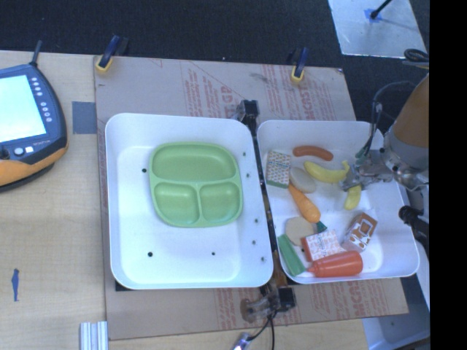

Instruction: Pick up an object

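The right bin [394, 268] holds several toy foods. Among them are a red sausage [312, 152], a yellow banana [325, 172], an orange carrot [304, 204] and a small yellow piece [352, 197]. A red bottle [337, 265] and two small boxes [360, 232] lie near the bin's front. My gripper [359, 175] hangs low over the right side of this bin, at the banana's right end and just above the yellow piece. I see nothing lifted clear of the bin floor.
The left bin [131, 261] holds a green divided plate [195, 183]. A handheld pendant with a screen [25, 126] lies on the bench at the far left. Clamps [107, 55] sit at the board's back edge.
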Available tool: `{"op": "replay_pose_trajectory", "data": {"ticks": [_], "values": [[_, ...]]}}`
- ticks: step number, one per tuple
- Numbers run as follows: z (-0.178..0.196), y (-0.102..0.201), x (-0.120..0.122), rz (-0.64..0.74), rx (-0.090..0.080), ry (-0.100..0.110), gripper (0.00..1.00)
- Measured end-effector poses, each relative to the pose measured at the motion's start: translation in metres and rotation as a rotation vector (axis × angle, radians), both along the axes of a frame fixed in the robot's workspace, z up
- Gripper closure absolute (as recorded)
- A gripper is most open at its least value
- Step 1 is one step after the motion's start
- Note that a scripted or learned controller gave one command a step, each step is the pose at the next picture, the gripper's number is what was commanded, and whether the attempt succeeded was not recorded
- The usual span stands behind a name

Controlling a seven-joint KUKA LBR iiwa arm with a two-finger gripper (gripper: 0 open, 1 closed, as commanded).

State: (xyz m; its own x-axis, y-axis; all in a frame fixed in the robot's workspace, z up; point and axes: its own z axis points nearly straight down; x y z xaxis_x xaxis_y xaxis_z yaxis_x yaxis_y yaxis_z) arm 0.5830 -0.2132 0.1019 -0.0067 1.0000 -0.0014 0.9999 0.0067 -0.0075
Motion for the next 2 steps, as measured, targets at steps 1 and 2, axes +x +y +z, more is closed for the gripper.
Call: {"op": "replay_pose_trajectory", "data": {"ticks": [1,2], "values": [[-0.011,0.055,-0.001,0.0,0.002,-0.001,1.0],[0.103,0.152,-0.016,-0.001,0.003,-0.005,1.0]]}}
